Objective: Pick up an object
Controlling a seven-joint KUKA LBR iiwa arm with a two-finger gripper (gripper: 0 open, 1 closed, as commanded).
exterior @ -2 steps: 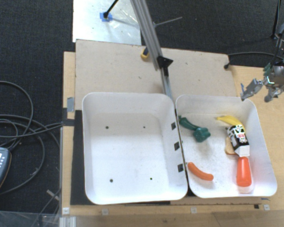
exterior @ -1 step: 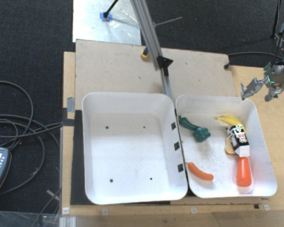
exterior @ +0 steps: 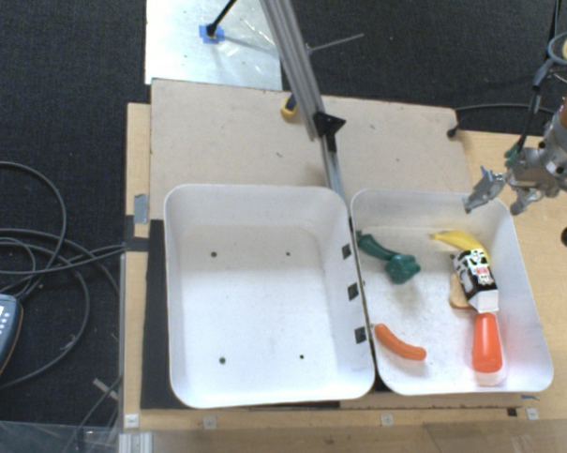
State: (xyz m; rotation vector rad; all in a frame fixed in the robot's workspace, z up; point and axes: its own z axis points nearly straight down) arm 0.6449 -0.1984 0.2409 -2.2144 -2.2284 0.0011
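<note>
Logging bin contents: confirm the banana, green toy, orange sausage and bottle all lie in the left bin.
Wrong bin. The camera view shows the banana, green toy, orange sausage and bottle all lying in the right bin, not the left bin.

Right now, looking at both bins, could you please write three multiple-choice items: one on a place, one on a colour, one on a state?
1. Where do the objects lie?
A. in the right bin
B. in the left bin
C. on the floor

2. What colour is the hammer-shaped toy?
A. blue
B. green
C. pink

3. What does the gripper hold?
A. the banana
B. the sausage-shaped toy
C. nothing

Answers:
1. A: the toy hammer, banana, sausage-shaped toy and orange bottle all lie inside the right bin.
2. B: the hammer is dark green against the white floor.
3. C: the gripper hangs over the bin's far rim, its fingers spread with nothing between them.
</note>
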